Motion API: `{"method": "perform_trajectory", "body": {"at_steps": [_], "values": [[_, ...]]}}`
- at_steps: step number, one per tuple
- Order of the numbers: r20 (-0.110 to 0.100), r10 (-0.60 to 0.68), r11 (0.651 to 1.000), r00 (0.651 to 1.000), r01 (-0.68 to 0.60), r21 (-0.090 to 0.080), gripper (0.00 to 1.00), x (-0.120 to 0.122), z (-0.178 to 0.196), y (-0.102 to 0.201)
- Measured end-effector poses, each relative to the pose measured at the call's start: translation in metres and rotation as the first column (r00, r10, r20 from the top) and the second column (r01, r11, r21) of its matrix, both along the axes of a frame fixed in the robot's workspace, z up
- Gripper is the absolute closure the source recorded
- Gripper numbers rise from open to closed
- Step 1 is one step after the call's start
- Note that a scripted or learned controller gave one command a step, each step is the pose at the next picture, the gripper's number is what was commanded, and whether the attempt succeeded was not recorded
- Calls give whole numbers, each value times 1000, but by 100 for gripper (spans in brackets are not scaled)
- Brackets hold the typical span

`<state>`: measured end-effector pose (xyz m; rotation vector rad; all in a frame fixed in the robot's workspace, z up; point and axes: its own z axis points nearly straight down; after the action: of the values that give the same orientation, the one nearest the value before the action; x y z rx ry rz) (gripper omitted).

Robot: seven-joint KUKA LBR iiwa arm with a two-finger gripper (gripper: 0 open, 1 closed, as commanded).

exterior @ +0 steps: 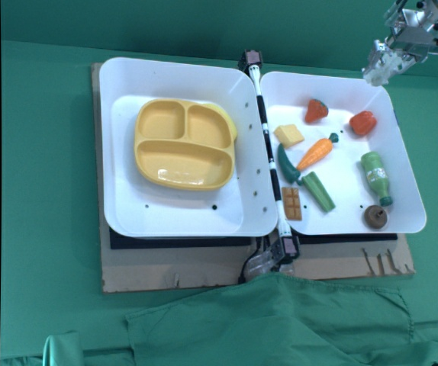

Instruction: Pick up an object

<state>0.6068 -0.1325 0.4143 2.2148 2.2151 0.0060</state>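
Tool (377,65) poised above the far rim of the right-hand shallow white bin (410,175); finger state cannot be told. The nearest candidate, a small red plastic tomato (362,122), lies near that bin's wall, where a descent risks striking the rim.

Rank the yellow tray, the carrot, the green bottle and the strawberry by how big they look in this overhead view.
1. yellow tray, by far the largest
2. green bottle and carrot, too alike to separate
3. strawberry, the smallest
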Motion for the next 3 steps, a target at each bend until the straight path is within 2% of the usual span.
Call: {"method": "perform_trajectory", "body": {"at_steps": [1,2,3], "values": [[-1,0,1000,1000,0,0,100,68,17,20],[7,3,1000,1000,-3,2,100,69,117,67],[3,-8,1000,1000,8,-1,100,3,166,20]]}}
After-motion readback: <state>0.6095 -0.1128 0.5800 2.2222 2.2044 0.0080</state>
